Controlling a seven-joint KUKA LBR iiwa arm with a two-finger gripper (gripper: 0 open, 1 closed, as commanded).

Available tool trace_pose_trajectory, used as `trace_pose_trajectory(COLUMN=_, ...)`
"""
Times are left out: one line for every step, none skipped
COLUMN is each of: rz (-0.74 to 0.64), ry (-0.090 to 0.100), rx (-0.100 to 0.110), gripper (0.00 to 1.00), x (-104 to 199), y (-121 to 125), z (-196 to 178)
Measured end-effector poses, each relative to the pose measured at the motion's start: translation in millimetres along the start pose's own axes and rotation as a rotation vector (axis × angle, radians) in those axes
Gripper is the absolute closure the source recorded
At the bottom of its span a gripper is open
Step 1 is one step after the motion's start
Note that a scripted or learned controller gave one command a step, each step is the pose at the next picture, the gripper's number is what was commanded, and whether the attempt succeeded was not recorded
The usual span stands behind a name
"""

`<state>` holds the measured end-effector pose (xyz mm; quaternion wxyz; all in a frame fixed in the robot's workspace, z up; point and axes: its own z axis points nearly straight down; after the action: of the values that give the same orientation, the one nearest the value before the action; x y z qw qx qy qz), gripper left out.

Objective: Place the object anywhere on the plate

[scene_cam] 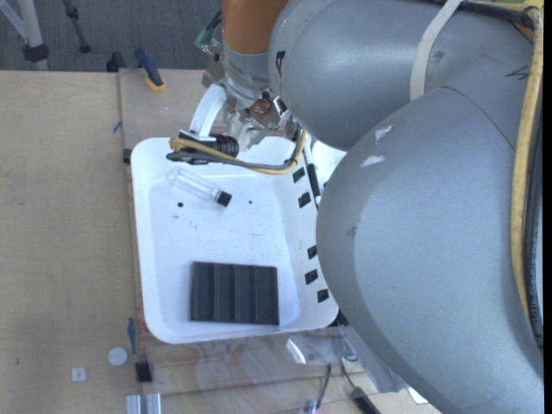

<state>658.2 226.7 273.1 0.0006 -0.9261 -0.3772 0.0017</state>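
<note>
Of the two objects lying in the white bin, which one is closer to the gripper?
The clear tube with a black cap. It lies in the bin's far part, just below the gripper, while the dark ribbed block lies at the near end.

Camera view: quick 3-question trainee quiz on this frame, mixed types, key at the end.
1. True or false: the dark ridged plate lies in the near part of the white bin.
2. What lies nearest the far-left corner of that bin? A) clear tube with a black cap B) red ball C) spoon
3. Fill in: the arm has an ___ band above the wrist.

Key: 1 true; 2 A; 3 orange.
</note>
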Motion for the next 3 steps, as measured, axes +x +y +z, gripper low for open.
trace_pose_trajectory(rz=0.000, ry=0.000, rx=0.000, gripper=0.00, x=0.0, y=0.0, z=0.0)
trace_pose_trajectory(rz=-0.005, ry=0.001, rx=-0.001, gripper=1.00, x=1.6, y=-2.5, z=-10.8)
trace_pose_trajectory(rz=0.118, ry=0.001, rx=0.001, gripper=1.00, x=-0.8, y=3.0, z=20.2)
